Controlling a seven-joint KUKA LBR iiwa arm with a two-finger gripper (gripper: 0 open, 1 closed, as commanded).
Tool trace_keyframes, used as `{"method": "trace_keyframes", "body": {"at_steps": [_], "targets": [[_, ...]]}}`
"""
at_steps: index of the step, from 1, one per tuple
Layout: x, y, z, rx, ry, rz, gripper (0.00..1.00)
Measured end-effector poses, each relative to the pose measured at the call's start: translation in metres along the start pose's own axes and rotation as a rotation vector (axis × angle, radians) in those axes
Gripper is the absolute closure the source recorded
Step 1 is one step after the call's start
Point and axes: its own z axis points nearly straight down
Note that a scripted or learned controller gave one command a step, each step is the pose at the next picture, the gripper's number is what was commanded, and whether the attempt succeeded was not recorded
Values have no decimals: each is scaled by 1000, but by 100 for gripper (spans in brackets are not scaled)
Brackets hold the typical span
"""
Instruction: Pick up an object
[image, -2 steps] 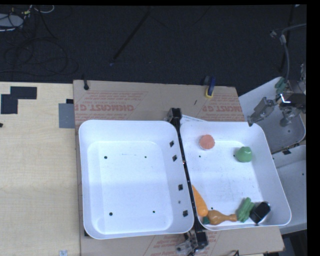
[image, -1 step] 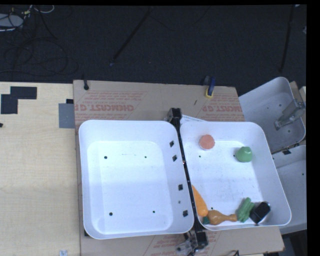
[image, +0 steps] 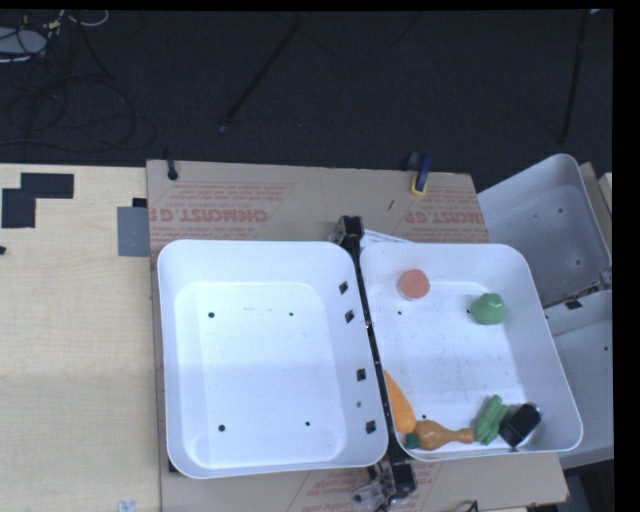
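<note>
Evidently the likeliest picks, a round pink disc (image: 413, 284) and a rounded green lump (image: 488, 308), lay apart on open floor in the right-hand shallow white bin (image: 545, 345). An orange carrot-shaped toy (image: 399, 402) and a black block (image: 520, 424) crowded its near wall. Whether the end effector stood wide or narrow could not be told.

Printed text on the cardboard

Above the bins you see red lettering on the cardboard sheet (image: 300, 205), upside down and mirrored, too garbled to read with certainty; more red print at the frame's bottom edge is illegible.
</note>
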Motion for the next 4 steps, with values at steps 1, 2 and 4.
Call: {"method": "trace_keyframes", "body": {"at_steps": [1,2,4], "targets": [[72,1,-86,-11,0,-15,0],[7,4,-80,-2,-1,-3,0],[10,4,-80,-3,0,-8,0]]}}
